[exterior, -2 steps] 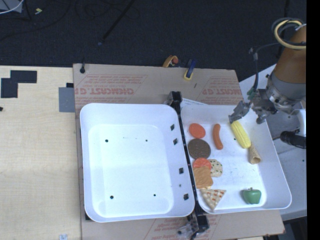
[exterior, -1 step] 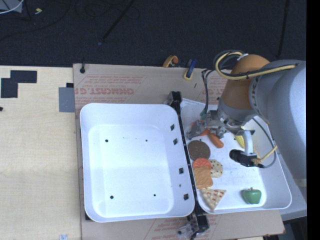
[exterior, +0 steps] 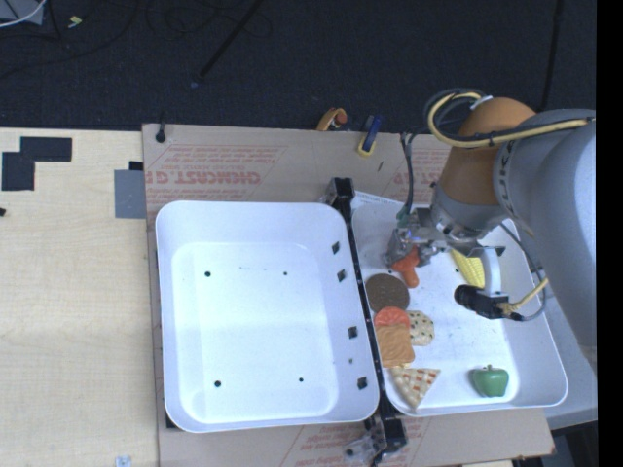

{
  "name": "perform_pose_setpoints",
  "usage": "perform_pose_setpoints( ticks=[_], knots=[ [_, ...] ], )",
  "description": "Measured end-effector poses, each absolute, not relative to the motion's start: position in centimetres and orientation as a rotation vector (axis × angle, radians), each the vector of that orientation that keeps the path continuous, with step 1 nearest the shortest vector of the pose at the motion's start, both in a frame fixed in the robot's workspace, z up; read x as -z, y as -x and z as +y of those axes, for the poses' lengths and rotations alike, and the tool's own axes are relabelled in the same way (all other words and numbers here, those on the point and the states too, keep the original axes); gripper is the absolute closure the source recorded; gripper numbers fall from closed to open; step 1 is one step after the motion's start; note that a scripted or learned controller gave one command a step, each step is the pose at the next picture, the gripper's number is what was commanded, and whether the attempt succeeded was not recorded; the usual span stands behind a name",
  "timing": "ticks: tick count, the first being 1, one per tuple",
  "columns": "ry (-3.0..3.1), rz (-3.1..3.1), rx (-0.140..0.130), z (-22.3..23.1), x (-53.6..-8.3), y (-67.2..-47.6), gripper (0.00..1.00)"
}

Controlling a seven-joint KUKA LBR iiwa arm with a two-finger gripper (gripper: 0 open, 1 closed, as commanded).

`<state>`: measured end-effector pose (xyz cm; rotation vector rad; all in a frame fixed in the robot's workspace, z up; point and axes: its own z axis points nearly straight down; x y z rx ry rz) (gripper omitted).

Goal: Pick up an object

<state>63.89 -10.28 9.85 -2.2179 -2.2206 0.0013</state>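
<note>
My gripper point(exterior: 406, 245) is low over the upper left part of the right bin point(exterior: 531, 397). Its tip is right at a small orange-red carrot-like piece point(exterior: 410, 269), and I cannot make out whether that piece is held. A yellow corn cob point(exterior: 471, 267) lies just right of the gripper, partly under the wrist. Down the bin's left side lie a brown round cookie point(exterior: 386, 289), a red tomato slice point(exterior: 392, 316), a slice of toast point(exterior: 394, 344), a pale cracker point(exterior: 421, 329) and a pizza wedge point(exterior: 414, 385). A green apple point(exterior: 490, 381) sits at the front right.
The left bin point(exterior: 185, 261) is next to the right one, with a black divider rail point(exterior: 355, 290) between them. The grey arm point(exterior: 545, 193) and its yellow cable point(exterior: 453, 105) cover the right bin's far right. A black cable plug point(exterior: 482, 303) hangs over the bin's middle.
</note>
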Motion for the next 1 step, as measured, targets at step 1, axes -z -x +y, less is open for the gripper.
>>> perform_pose_setpoints(
  ticks=[1],
  knots=[
    [2.216,-2.231,0.01,-3.07,-19.4,-64.58,1.0]
  ],
)
